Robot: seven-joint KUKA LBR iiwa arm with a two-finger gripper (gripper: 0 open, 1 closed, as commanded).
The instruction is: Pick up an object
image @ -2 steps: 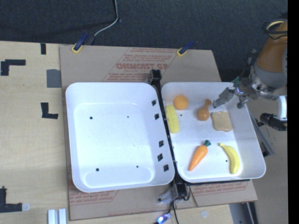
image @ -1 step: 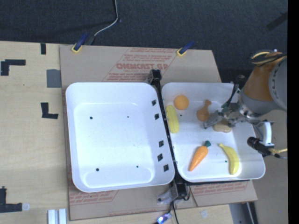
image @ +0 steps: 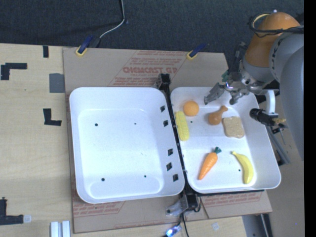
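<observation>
Over at the far edge of the right bin [image: 269, 181], the claw [image: 224, 94] is hovering with its two fingers looking spread apart and nothing between them. Everything to grab is sitting in that bin: an orange ball [image: 191, 107] and a brown drumstick-looking piece [image: 217, 116] near the far edge, a corn cob [image: 182, 126] lying along the left wall, a slice of bread [image: 233, 127] just beside the drumstick, then a carrot [image: 209, 164] and a banana [image: 245, 167] toward the near edge. They're lying loose and apart, so I'm guessing any of them counts as a pick. The drumstick is sitting closest, just below the claw, so that's my bet. The left bin [image: 79, 100] is sitting right alongside on the table [image: 29, 157].
</observation>
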